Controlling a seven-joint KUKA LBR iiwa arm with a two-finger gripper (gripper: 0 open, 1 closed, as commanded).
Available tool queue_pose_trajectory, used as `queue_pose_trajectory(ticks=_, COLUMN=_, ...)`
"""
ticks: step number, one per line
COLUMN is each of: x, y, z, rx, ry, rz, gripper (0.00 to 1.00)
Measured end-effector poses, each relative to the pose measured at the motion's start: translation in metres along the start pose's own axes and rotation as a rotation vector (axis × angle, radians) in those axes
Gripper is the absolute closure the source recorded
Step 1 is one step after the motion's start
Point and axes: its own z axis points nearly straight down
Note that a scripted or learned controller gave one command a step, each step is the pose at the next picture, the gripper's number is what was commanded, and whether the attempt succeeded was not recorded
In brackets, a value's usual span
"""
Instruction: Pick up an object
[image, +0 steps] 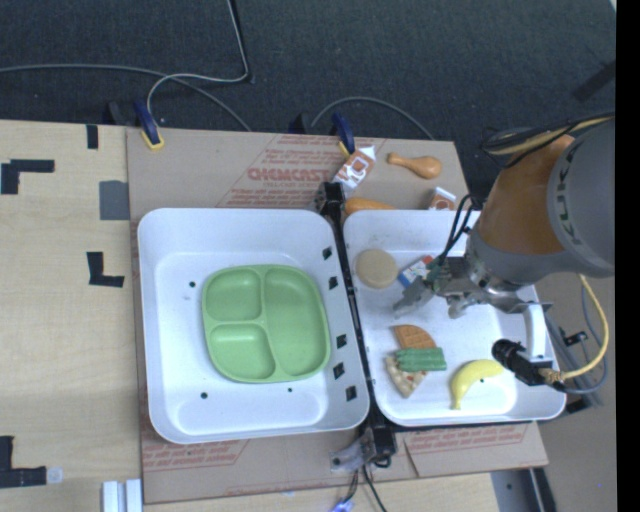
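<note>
On the worktop (60, 330), two white bins sit side by side. Left bin (165, 400): one green divided plate (266, 322), untouched. Right bin (530, 405): arm (540, 215) reaching in from the right, gripper (412, 296) low over the bin's upper middle; whether it is spread or pressed together cannot be told. Candidate objects in the right bin: yellow banana (474, 381) near the front right, tan round piece (377, 267) beside the divider, green block (420, 359) lying among brown food pieces (408, 336), small blue item (415, 270) close by the gripper. Assessment: nothing visibly lifted; grasp and lift judged outstanding.
</note>
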Motion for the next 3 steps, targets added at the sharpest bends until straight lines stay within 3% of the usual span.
queue_pose_trajectory(ticks=1, x=0.004, y=-0.016, z=0.083, rx=-0.004, ry=0.001, rz=-0.001, gripper=0.00)
queue_pose_trajectory(ticks=2, x=0.003, y=-0.015, z=0.073, rx=-0.005, ry=0.000, rz=-0.001, gripper=1.00)
queue_pose_trajectory(ticks=3, x=0.003, y=-0.015, z=0.073, rx=-0.005, ry=0.000, rz=-0.001, gripper=0.00)
